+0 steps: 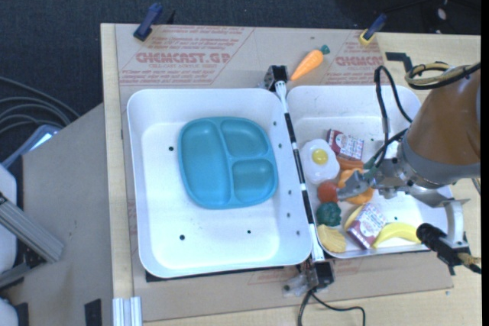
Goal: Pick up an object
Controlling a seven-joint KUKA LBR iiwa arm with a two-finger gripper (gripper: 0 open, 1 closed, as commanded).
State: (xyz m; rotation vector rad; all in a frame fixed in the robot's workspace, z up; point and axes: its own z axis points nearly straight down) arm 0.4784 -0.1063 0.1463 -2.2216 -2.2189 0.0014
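Gripper [359,185] down low in the right bin [359,99], fingers spread around an orange toy piece [356,197], nothing clamped yet. Beside it sit a fried egg [319,156] and banana [397,234]. Looks light, hard, slick plastic; pinch it across the narrow middle.

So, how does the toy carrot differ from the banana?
The carrot is orange with a green tip; the banana is yellow. The carrot lies on the bench outside the bins; the banana lies inside the right bin, among other toy foods. The carrot is straight, the banana curved. Both are toy food.
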